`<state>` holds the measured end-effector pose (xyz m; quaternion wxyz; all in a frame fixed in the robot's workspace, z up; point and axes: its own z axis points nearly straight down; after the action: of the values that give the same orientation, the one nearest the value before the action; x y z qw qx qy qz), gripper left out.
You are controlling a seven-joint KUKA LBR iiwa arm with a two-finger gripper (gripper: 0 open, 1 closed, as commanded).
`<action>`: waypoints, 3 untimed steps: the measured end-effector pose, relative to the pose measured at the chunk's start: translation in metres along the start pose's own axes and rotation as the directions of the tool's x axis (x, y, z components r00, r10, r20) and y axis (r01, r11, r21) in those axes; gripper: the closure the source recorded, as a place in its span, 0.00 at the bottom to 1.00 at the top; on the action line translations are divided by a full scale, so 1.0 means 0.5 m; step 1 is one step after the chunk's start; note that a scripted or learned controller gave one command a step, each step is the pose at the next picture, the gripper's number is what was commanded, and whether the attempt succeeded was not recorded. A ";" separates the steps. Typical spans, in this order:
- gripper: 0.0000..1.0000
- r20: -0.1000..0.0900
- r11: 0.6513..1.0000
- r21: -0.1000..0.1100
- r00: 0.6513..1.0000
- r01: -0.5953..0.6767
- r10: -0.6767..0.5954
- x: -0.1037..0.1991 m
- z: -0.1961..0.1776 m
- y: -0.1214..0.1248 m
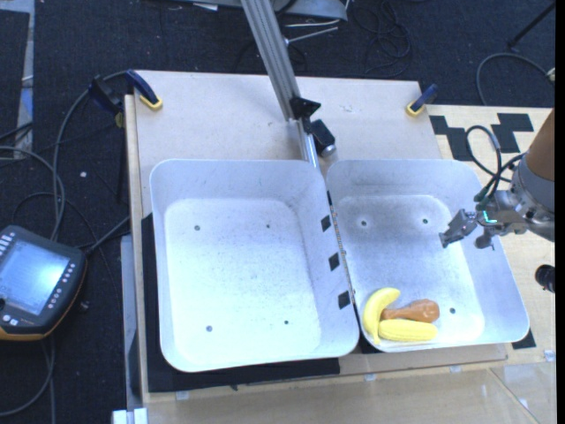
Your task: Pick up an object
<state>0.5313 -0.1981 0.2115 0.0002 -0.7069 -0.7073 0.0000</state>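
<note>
Two shallow white bins sit side by side on a pale wooden bench (229,117); both are rounded-cornered trays of thin, matte, faintly speckled plastic. Left bin (234,263) is the larger in view, its floor marked by four small dark dots; right bin (415,219) holds all the objects, gathered at its near edge. One grey arm (538,175) enters from the right, smooth and rounded, ending in a dark metal gripper (459,230) that hangs over the right bin's middle, well apart from the objects; whether its claw is apart or together I cannot tell at this size. One slanted aluminium rail (274,47) runs down from the top to the seam between the bins. One grey handheld pendant (35,281) lies on the dark floor at the left. Three small objects lie touching: one curved yellow banana (380,306), glossy and smooth; one yellow corn cob (408,330), stubby and cylindrical, just below it; one orange-brown lumpy piece (417,310) beside the banana, resting against the corn. Two yellow clamps (148,101) grip the bench's far corners.
</note>
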 end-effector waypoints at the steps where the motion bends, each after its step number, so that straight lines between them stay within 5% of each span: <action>1: 0.00 0.000 1.000 0.000 1.000 0.000 0.000 0.000 0.000 0.000; 3: 0.00 -0.001 1.000 0.005 1.000 -0.001 0.001 0.007 0.212 0.008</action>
<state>0.5355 -0.1947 0.1055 0.0024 -0.7071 -0.7071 0.0013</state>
